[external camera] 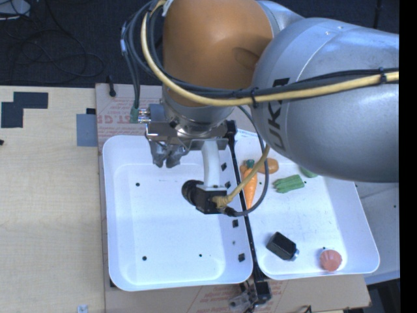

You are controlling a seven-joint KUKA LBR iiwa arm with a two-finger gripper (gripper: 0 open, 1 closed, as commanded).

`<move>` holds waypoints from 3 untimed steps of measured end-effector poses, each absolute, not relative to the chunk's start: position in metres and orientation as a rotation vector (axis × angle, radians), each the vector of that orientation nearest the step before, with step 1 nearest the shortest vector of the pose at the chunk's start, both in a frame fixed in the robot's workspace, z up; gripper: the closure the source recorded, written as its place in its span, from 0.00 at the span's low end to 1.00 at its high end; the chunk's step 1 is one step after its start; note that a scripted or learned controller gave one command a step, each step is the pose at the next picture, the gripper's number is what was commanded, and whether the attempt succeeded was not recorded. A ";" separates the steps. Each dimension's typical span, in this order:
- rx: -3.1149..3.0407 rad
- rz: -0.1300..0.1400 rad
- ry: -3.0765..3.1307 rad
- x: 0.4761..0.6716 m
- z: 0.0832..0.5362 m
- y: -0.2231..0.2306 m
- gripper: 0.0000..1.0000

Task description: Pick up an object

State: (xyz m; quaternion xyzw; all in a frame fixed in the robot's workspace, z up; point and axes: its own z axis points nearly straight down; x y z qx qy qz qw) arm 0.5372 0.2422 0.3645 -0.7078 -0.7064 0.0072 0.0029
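Observation:
My gripper [168,156] hangs low over the far part of the left bin [130,240], with nothing visible in it. In the right bin [339,220] lie an orange carrot-shaped piece [250,178] close to the divider, a green piece [288,184] to its right, a black block [282,246] near the front, and a reddish round object [330,259] in the front right corner. All of them sit to the right of the gripper and apart from it. The arm's big wrist covers the far part of both bins.
A white bracket with a black unit [203,197] and a yellow cable hangs from the wrist over the left bin near the divider [242,230]. The wooden bench [45,201] stretches to the left, with dark patches [85,129] on it.

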 end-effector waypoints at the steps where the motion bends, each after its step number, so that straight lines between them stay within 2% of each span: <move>1: -2.222 -0.012 -2.225 0.531 0.493 0.239 1.00; 2: -2.221 0.006 -2.222 0.552 0.481 0.244 1.00; 3: -2.223 -0.002 -2.222 0.583 0.540 0.244 1.00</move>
